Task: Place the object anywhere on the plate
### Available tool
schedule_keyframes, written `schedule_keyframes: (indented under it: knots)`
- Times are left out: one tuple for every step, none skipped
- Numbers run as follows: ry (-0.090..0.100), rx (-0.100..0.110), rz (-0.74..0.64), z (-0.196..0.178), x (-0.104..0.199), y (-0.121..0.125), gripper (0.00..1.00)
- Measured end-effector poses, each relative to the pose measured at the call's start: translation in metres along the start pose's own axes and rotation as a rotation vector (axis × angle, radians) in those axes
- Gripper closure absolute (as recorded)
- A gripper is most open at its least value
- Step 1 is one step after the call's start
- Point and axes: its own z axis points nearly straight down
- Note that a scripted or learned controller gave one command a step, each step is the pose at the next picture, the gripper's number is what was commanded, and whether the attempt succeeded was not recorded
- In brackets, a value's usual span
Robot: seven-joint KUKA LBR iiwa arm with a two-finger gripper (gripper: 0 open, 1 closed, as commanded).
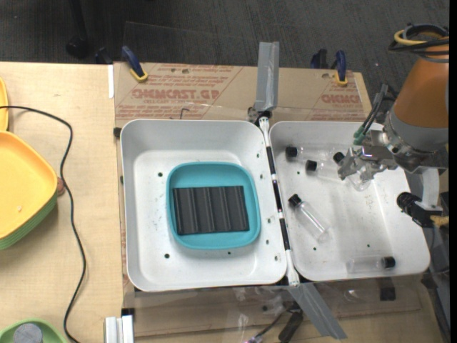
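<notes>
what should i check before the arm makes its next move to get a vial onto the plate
1. Teal plate sits flat in left bin: ok.
2. Plate surface free to receive a vial: ok.
3. Vial in right bin lies apart from the walls: ok.
4. Gripper over right bin: ok.
5. Gripper holding a vial: cannot tell, clear glass there blurs.
6. Any vial on plate yet: not ok.
</notes>
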Motion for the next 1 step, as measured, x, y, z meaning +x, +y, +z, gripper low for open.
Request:
schedule_keyframes:
  knots:
    - [0.0,0.0,0.0,0.0,0.0,0.0,0.0]
